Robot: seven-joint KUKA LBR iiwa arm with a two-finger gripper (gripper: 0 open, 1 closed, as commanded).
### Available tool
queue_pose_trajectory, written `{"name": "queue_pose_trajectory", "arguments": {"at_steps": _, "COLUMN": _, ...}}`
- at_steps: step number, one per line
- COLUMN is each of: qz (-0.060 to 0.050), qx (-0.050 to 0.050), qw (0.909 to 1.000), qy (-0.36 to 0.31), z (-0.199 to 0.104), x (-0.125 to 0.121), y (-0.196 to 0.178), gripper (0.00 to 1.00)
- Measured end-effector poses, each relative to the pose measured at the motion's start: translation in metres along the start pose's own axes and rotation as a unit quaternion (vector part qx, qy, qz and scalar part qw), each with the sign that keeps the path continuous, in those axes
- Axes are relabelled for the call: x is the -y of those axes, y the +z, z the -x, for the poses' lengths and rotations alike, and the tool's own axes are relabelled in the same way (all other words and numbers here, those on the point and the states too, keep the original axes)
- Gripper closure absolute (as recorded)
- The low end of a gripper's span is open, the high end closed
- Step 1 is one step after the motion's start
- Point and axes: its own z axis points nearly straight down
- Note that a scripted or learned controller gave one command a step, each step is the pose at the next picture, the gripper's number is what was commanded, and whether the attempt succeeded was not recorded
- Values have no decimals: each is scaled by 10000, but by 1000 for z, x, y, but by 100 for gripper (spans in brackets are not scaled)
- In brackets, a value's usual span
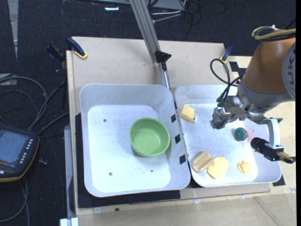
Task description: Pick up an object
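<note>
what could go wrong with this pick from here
The gripper sits over bare floor of the right bin, between the yellow block and the teal ball, so closing there would likely catch nothing. The round ball may also roll away if nudged.

bowl (150,136) in left bin (94,126); five small items (217,167) in right bin (207,98).

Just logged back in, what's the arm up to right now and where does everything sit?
The grey arm's gripper hangs over the right white bin, with nothing visibly held. Nearby lie a pale yellow block, a small green-and-red ball, a tan bread-like piece, a round yellow piece and a small yellow toy. The left white bin holds a green plastic bowl.
</note>
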Motion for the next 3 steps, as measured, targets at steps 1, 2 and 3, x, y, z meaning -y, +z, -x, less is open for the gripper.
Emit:
{"name": "queue_pose_trajectory", "arguments": {"at_steps": 1, "qz": 3, "qx": 1, "qw": 10000, "qy": -3, "z": -45, "x": -5, "y": 3, "gripper": 100}}
{"name": "queue_pose_trajectory", "arguments": {"at_steps": 2, "qz": 8, "qx": 0, "qw": 10000, "qy": -7, "z": -99, "x": -2, "y": -7, "gripper": 100}}
{"name": "queue_pose_trajectory", "arguments": {"at_steps": 3, "qz": -2, "qx": 2, "qw": 10000, "qy": -5, "z": -151, "x": 1, "y": 7, "gripper": 100}}
